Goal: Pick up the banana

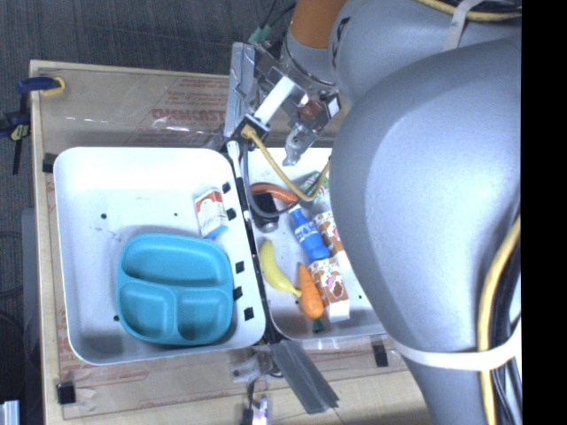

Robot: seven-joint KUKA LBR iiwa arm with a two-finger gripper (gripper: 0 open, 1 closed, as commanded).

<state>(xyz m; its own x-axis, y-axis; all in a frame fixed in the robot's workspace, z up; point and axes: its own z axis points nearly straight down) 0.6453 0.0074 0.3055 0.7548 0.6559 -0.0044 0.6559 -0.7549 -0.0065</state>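
- Camera view shows the banana (276, 271) lying in the right bin (285, 328), touching the carrot (310, 294).
- Gripper (292, 153) hangs above the bin's far end — holding nothing; how wide it is, I cannot tell.
- Best to drop straight down on the banana's middle, away from the carrot.

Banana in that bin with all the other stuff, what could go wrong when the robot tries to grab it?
The banana lies against the carrot, so the gripper might catch both. It also sits close to the bin wall, so a finger could bump that wall.
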